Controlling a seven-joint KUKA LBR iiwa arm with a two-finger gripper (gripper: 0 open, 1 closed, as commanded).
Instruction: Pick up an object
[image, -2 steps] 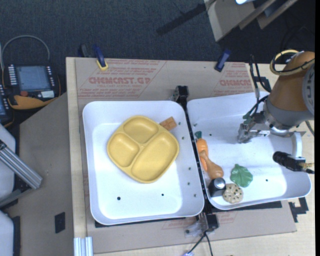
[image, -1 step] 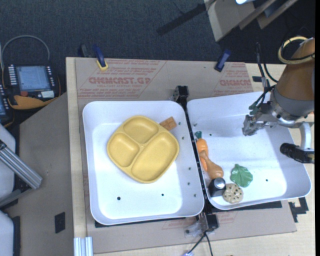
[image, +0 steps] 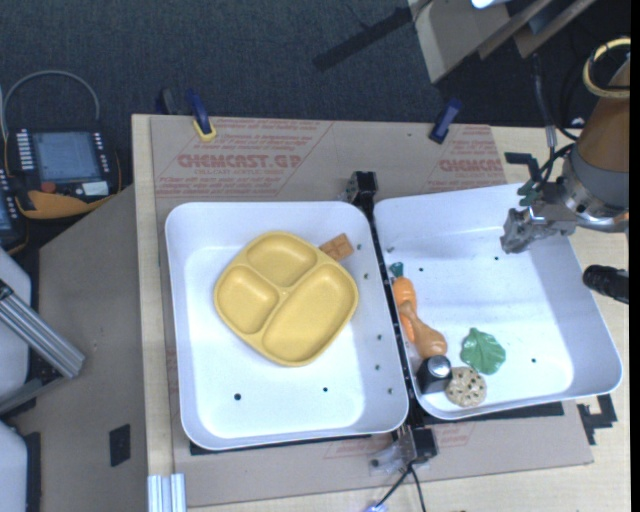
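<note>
My gripper (image: 522, 232) hangs over the far right part of the right bin (image: 560, 330), and I cannot tell from this view how it is set; nothing is seen in it. The things to pick lie near the front left corner of this bin: a carrot (image: 411, 314), a green leaf (image: 483, 350), a cookie (image: 465, 386) and a small dark object (image: 434, 371); in the left bin (image: 200, 380) a yellow divided plate (image: 286, 297) rests, with a small brown block (image: 337, 246) just beside its far edge.

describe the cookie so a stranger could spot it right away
Look in the right bin, at its near left corner. The cookie lies there, beside a small black-and-silver piece and below the green leaf. It alone is round, tan and dark-speckled.
</note>
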